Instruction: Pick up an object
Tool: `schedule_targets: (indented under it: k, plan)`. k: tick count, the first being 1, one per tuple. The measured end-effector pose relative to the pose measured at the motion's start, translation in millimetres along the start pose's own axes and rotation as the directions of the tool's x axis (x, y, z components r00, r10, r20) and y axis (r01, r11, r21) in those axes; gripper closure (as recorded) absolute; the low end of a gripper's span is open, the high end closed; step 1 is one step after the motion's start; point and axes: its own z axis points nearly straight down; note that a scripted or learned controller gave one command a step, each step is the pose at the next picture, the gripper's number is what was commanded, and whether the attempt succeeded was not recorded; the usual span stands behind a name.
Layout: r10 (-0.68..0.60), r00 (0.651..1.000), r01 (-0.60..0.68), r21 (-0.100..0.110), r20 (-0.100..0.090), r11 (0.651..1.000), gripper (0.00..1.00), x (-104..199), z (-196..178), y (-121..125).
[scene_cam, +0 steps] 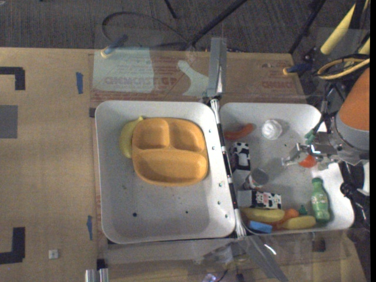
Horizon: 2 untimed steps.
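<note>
My gripper (298, 155) hangs over the right side of the right bin (286, 112), reaching in from the right edge. A small red-orange object (307, 162) lies right under or against it; I cannot tell whether it is gripped. Nearby in this bin are a green bottle (319, 200), a clear round cup (271, 128), an orange sausage-shaped piece (239, 131) and a grey cup (257, 176).
Two cow-print cartons (241, 155) (267, 200), a yellow banana (264, 214), a blue piece (260, 227) and an orange carrot (291, 214) crowd the right bin's front-left. The left bin (158, 216) holds an orange divided plate (170, 150) over a yellow banana (126, 138).
</note>
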Motion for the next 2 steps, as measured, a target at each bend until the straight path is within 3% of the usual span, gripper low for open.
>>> schedule_targets:
  k: [1,2]
  plan:
    - [-0.185,0.983,0.185,-0.007,-0.002,0.983,0.00,-21,74,-31]
    - [-0.247,0.969,0.247,-0.014,-0.031,0.969,0.00,-41,79,-30]
